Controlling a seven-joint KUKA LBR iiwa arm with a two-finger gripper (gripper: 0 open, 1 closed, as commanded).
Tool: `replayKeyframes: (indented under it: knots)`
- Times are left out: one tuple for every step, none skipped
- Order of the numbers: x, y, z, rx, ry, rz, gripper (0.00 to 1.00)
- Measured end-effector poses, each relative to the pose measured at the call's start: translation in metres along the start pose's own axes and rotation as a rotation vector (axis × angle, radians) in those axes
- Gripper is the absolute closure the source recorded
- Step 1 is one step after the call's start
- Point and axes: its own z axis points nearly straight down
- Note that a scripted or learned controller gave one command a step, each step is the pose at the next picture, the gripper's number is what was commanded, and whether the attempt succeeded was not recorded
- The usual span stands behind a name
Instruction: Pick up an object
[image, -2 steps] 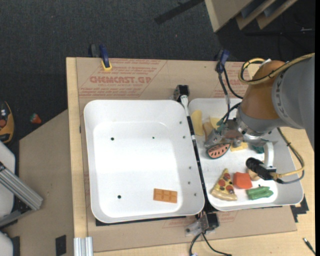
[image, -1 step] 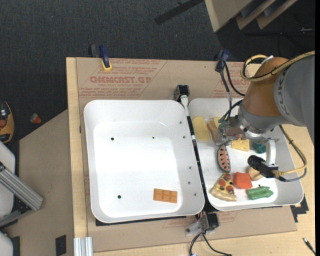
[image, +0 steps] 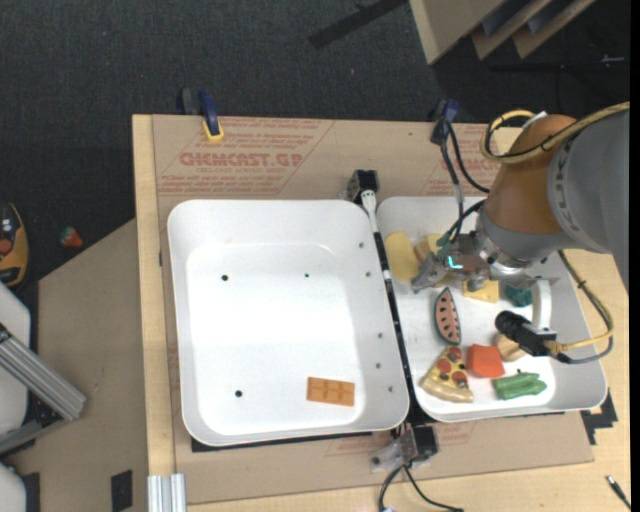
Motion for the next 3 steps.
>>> replayKeyframes:
  knots:
    - [-0.009,0.063,0.010,-0.005,-0.001,-0.004,0.00]
    - [-0.009,0.061,-0.001,-0.003,-0.001,-0.004,1.00]
    - [0.070,0.010,-0.096,-0.004,0.005,-0.010,1.00]
